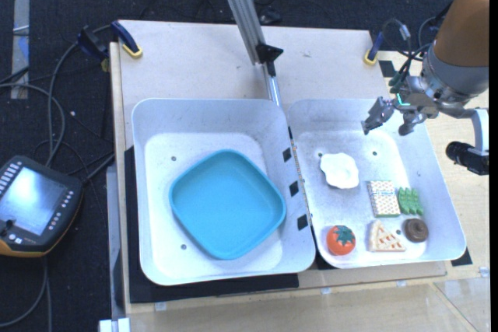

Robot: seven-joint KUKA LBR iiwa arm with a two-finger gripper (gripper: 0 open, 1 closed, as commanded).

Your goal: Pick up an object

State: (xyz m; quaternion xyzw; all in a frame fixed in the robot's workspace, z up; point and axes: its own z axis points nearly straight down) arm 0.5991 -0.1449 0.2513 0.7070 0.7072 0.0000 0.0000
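The gripper [392,119] hangs above the back of the right bin [436,167], its two dark fingers spread apart with nothing between them. Below it, nearest of the objects, lies a flat white irregular piece [340,170] on the bin floor. Farther toward the front edge sit a checkered square [382,197], a green item [410,201], a brown ring [416,230], a wedge-shaped piece [385,238] and a red tomato [341,240]. The back half of this bin's floor is bare. The left bin [156,128] holds a blue tray [226,204].
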